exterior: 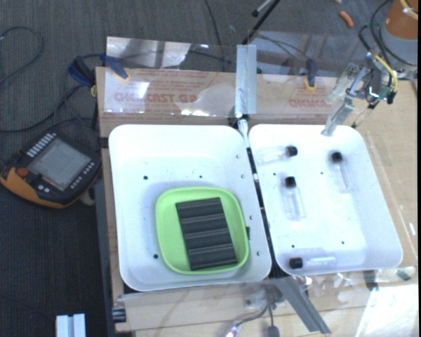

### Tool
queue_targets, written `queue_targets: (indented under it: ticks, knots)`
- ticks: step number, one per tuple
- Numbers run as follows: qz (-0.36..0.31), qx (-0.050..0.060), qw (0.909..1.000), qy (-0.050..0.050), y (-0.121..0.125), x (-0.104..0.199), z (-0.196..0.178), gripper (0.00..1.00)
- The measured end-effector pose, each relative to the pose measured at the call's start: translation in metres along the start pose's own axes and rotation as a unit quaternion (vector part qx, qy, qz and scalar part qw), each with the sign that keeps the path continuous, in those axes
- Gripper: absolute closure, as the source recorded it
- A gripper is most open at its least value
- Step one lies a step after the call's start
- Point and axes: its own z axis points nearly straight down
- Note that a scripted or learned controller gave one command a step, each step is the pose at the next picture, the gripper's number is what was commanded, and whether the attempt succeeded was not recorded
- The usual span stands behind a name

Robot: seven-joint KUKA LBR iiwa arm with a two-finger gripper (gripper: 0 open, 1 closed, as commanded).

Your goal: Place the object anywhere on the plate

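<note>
A lime-green square plate (167, 209) lies in the left bin (130, 160), toward its front. A dark grey ribbed block (206, 233) rests flat on the plate and covers most of its middle. My gripper (335, 123) hangs at the far right corner of the right bin (379, 216), just over its back rim, well away from the plate and the block. Nothing shows in the gripper.
Several clear vials with black caps lie in the right bin: one (274, 153) at the back left, one (292, 196) in the middle, one (340, 170) at the back right, one (314, 262) by the front rim. A metal divider (245, 83) stands behind the bins.
</note>
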Motion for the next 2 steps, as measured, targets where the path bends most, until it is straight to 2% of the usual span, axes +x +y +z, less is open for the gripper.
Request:
queue_targets:
  ticks: [1,2]
  knots:
    - [-0.078,0.0,0.9969,0.0,-0.015,-0.009,-0.007,0.0]
    - [-0.181,0.0,0.9835,0.001,-0.029,-0.013,0.013,0.0]
